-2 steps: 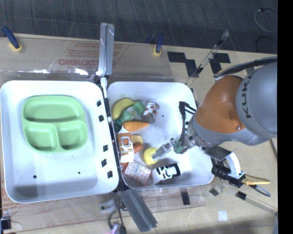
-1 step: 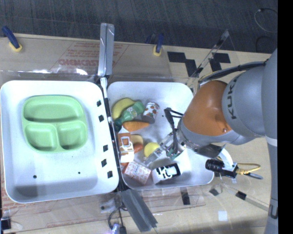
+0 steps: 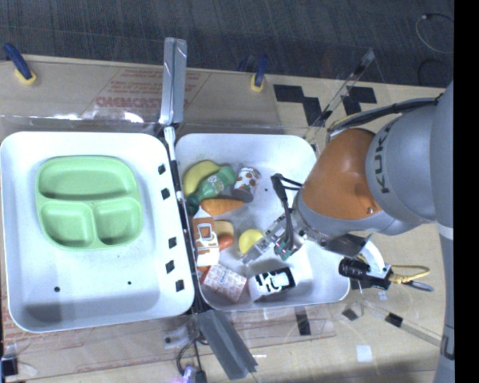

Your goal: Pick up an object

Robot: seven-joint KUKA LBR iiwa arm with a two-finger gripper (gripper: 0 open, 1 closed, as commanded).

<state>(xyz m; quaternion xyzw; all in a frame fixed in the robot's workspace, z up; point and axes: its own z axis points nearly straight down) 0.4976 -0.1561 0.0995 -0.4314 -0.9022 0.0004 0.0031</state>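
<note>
I hover my pincer (image 3: 273, 244) low in the right bin (image 3: 303, 146), just beside the yellow lemon (image 3: 248, 240); whether it is apart or together I cannot tell. Next I must settle over the lemon and clamp.

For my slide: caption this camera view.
KUKA gripper low in the right bin beside toy food; green tray left.
</note>
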